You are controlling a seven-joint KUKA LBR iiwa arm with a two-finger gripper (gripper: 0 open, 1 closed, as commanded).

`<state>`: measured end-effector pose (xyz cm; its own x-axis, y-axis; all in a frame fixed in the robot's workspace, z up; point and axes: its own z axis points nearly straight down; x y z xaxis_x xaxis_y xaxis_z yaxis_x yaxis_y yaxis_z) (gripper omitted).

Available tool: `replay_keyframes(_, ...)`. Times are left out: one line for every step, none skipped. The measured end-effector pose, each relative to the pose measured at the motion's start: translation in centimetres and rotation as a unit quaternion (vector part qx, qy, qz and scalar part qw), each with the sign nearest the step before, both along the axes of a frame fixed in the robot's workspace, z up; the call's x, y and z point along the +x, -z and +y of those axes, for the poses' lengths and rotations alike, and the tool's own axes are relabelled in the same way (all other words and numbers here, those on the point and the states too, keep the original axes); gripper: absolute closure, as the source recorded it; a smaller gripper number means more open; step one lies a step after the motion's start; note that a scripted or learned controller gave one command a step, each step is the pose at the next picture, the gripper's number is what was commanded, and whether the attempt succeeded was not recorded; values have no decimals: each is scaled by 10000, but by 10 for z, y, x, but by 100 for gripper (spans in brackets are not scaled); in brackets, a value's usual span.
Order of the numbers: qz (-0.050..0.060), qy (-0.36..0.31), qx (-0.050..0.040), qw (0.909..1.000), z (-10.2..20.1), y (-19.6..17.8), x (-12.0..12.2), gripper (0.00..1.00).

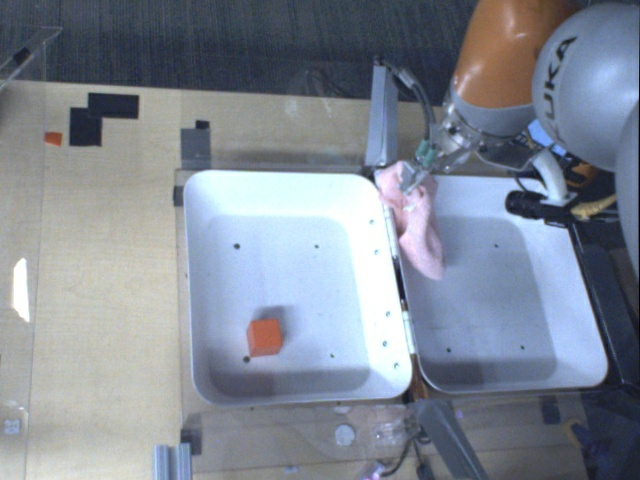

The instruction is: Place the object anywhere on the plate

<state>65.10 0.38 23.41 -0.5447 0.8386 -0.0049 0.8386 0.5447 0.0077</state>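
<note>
Pinching a pink cloth (420, 230) in the gripper (418, 171), dangling over the right bin's (520, 363) far-left corner; orange block (265, 337) sitting in left bin (215, 278).

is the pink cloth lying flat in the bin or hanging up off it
Hanging: the pink cloth dangles bunched from the gripper, over the right white bin's left edge.

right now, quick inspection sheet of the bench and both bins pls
surface: wooden bench bearing two shallow white bins, left bin and right bin, side by side
job's things: pink cloth hangs from the hand at the right bin's upper left corner, draping down inside it; plate: nothing seen
clutter: orange block in the left bin, lower left
grippers: hand shut on the pink cloth
cables: black cable running to the wrist
surroundings: black markers on the bench, upper left
</note>
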Motion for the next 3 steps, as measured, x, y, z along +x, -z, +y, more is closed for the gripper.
replay_keyframes(-8, -2003, -13, 9797, 45, -6, -11, 100)
replay_keyframes(-22, -3909, -28, 9204, 94, 3, -18, 100)
replay_keyframes(-24, -3908, -27, 9205, 94, 2, -18, 0)
